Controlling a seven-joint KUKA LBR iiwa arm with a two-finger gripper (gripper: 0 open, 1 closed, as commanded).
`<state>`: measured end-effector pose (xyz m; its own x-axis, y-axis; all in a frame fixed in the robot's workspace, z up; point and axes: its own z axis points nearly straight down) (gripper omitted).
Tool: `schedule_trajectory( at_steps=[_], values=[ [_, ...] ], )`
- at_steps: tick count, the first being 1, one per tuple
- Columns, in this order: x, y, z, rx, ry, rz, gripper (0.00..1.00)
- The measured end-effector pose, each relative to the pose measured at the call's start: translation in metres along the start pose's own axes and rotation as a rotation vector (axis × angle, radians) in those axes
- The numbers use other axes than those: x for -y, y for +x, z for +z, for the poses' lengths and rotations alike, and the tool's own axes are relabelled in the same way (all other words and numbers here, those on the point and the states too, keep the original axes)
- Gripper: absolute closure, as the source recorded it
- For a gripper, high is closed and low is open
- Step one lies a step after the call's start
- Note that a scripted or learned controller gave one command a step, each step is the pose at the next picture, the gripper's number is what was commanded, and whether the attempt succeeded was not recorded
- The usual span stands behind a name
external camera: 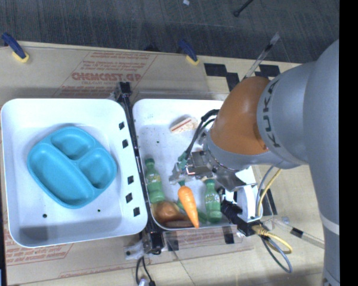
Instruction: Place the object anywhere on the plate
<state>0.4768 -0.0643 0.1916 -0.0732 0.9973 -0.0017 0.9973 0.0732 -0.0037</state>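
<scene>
Here the gripper (194, 170) hangs low in the right white bin (161, 115), its fingers too hidden to read. Just below lie an orange carrot (188, 205), two green bottles (153, 180) and a brown lump (167, 211). The blue divided plate (71, 165) sits well apart in the left bin (24, 115).

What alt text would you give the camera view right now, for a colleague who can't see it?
The grey and orange arm reaches over the right bin, above a carrot, two green bottles and a brown item. The blue plate lies in the left bin.
</scene>
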Motion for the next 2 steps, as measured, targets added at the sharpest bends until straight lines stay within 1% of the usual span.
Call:
schedule_trajectory(
  at_steps=[1, 2],
  values=[
    [0.0, 0.0, 0.0, 0.0, 0.0, 0.0, 0.0],
    [-0.057, 0.059, 0.0, -0.002, 0.004, 0.28, 0.0]
  ],
)
